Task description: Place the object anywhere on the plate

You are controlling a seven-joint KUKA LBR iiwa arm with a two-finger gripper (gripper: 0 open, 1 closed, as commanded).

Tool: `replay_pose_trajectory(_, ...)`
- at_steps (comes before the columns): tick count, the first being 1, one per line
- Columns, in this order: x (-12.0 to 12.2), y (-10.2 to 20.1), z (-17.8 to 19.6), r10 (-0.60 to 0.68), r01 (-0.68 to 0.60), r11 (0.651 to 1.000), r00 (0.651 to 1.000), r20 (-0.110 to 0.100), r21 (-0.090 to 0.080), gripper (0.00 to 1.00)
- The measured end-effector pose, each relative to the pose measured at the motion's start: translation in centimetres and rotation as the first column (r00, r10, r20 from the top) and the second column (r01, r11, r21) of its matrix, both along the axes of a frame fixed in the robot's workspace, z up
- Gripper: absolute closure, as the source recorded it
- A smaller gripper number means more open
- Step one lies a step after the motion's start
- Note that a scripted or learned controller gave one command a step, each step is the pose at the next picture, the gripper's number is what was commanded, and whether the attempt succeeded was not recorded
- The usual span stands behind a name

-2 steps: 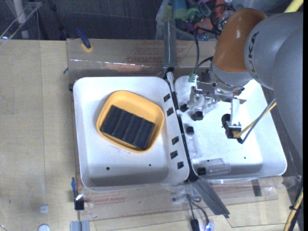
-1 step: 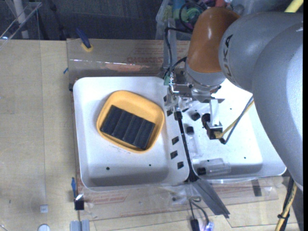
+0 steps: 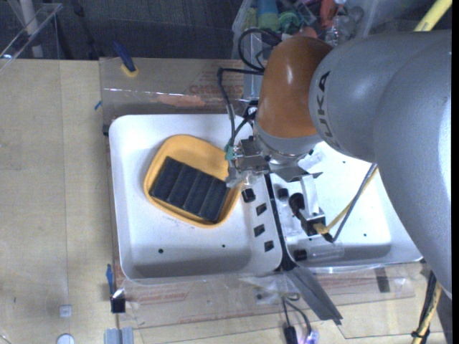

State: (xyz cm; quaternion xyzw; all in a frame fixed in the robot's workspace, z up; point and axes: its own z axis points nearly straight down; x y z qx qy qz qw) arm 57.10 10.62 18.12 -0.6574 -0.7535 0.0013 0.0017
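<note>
Grey robot arm (image 3: 387,113) looms nearest, its hand (image 3: 247,169) at the three o'clock rim of the yellow rounded plate (image 3: 161,165), where a black ribbed rectangular object (image 3: 188,188) already lies; hand state unclear. Retreating straight up should avoid nudging it.

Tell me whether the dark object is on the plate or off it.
On it. The dark ribbed object lies flat inside the yellow plate, the rim showing all round it, in the left bin.

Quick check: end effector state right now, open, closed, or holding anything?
End effector: cannot be told. It sits at the right edge of the yellow plate in the left bin, largely hidden under the arm's wrist.
</note>
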Motion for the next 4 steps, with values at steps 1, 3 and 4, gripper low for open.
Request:
replay_pose_trajectory(1, 0.2, 4.2, -3.9, 0.085, -0.085, 0.996, 0.996, 0.000, 0.000, 1.00)
replay_pose_trajectory(3, 1.9, 2.3, -2.0, 0.288, -0.288, 0.958, 0.958, 0.001, 0.001, 1.00)
replay_pose_trajectory(4, 2.0, 2.3, -1.9, 0.288, -0.288, 0.958, 0.958, 0.002, 0.001, 0.00)
